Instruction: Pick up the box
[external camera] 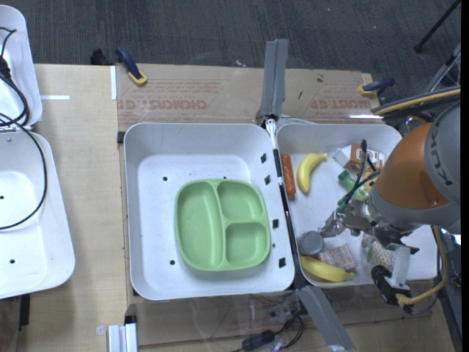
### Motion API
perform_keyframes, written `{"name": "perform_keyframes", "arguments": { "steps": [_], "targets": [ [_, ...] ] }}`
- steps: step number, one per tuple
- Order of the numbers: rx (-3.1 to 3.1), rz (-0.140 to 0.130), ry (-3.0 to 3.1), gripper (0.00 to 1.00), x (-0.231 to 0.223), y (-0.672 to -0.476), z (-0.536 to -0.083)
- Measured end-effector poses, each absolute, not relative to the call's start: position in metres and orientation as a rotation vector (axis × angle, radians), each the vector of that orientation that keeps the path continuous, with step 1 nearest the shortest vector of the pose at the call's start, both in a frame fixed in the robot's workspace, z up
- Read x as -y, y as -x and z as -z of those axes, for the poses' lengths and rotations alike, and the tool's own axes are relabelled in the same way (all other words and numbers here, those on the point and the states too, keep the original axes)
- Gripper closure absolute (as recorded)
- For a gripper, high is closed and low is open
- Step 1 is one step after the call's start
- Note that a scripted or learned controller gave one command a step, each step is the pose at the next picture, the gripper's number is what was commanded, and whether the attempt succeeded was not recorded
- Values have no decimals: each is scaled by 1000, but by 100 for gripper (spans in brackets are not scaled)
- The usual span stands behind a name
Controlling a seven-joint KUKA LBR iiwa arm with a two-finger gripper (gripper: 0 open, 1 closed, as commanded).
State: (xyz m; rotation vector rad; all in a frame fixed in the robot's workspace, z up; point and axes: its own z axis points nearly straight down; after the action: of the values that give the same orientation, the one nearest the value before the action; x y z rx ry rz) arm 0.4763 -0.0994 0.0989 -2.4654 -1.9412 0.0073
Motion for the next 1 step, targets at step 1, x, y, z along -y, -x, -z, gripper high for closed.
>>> {"name": "perform_keyframes", "arguments": {
  "steps": [1],
  "targets": [
    [1898, -5, 2501, 0, 97, -502, -91]
  ]
}}
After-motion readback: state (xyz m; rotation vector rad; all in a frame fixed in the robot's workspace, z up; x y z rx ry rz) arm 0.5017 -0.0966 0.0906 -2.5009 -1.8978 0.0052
